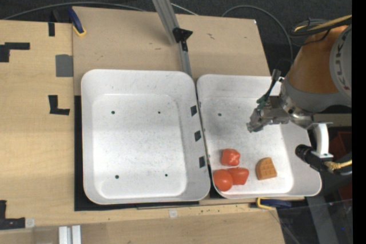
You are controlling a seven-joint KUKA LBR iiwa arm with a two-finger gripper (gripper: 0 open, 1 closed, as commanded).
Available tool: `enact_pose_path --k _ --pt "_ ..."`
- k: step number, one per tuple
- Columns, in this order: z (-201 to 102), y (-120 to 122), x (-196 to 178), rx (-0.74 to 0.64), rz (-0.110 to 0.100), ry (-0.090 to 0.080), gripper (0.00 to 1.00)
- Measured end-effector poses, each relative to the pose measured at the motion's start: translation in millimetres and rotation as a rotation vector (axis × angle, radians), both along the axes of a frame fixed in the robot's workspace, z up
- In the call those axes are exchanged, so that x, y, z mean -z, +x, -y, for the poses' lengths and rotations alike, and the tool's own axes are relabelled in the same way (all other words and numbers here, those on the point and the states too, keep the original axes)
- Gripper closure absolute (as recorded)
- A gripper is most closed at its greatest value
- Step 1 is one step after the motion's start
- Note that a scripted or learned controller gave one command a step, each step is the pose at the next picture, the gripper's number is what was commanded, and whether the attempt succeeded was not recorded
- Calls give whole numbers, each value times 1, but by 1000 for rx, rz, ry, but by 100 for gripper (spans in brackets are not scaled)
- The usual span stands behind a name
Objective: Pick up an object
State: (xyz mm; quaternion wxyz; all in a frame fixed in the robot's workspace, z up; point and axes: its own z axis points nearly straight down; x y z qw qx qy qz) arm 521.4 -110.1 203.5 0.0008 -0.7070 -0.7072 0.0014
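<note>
In the right bin [229, 88], three red objects lie near the front: one [230, 157] in the middle, and two touching ones [223, 180] [239, 175] against the front-left corner. A tan waffle-like block [266, 168] sits to their right. My gripper [255, 124] hangs over the right bin's middle right, above and behind these objects, apart from all of them. Nothing shows between its fingers.
The left bin [137, 134] sits beside the right one, with black clips [197, 135] along the shared wall. A grey pole [163, 3] slants in from the top to the bins' back edge. The arm's orange band [317, 71] is at the right.
</note>
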Motion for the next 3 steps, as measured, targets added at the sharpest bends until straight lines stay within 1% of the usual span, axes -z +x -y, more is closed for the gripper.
enact_pose_path --k 1,2,3 --pt "-54 14 -13 -6 3 3 100" --pt "-113 21 -10 -8 1 3 100" --pt "-173 34 -19 -8 3 3 100"
